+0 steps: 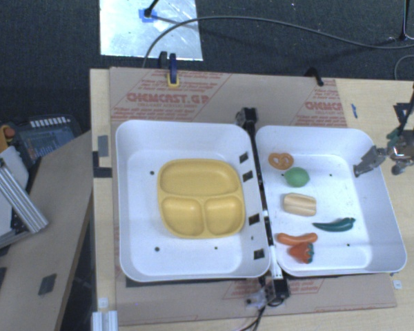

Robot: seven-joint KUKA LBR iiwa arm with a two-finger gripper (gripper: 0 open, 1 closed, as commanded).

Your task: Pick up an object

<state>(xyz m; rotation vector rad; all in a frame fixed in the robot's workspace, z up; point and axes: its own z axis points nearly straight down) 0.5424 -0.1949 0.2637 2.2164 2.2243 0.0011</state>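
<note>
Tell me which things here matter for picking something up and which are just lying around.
For the job:
gripper, at the right bin's far right edge
pretzel
green ball
bread roll
green chili
orange sausage
red piece

Just lying about:
yellow divided tray in the left bin
blue-and-yellow clamp

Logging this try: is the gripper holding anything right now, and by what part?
Nothing is held. The gripper sits at the right bin's right edge, apart from the food items.

A yellow divided tray (197, 207) sits in the white bin (134, 143) well left of the pincer (366, 163); a blue clamp (172, 65) grips the tabletop (221, 88) beyond.
</note>
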